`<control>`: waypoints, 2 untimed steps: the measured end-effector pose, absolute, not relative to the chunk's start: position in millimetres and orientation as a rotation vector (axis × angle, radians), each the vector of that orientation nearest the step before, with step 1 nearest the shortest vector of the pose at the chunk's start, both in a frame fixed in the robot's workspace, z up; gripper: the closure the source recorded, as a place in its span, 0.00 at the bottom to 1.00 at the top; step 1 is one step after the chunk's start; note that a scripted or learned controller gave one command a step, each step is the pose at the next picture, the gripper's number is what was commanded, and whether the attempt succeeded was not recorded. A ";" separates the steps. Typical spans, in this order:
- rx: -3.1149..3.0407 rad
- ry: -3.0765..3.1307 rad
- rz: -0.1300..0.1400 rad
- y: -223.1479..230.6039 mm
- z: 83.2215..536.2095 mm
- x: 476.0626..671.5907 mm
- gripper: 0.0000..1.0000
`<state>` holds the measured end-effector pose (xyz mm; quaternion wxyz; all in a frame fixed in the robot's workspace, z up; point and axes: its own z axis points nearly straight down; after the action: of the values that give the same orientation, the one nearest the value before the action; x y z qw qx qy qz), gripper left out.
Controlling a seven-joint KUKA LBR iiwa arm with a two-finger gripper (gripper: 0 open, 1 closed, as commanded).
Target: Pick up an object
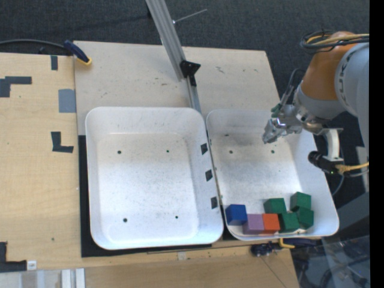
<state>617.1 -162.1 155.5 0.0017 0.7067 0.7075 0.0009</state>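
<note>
Several small blocks lie along the near edge of the right bin (240, 161): a blue block (236, 213), a purple block (255, 222), an orange block (271, 222) and green blocks (293, 210) bunched at the near right corner. My gripper (271, 134) hangs over the far right part of that bin, well away from the blocks. Nothing is visible between its fingertips, and they look close together.
The left bin (144, 173) sits beside the right one on a dark mat. A slanted metal pole (171, 38) runs from the top of the view down to the bins' shared far corner. A blue-and-yellow clamp (78, 51) lies at the bench's far left.
</note>
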 end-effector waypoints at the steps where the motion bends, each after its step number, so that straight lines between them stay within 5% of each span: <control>1: 2.217 2.219 0.003 -170.6 210.1 613.6 1.00; 2: 2.219 2.223 0.000 -169.7 218.0 614.1 1.00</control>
<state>614.1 -169.7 218.0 0.0000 0.7065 0.7077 0.0000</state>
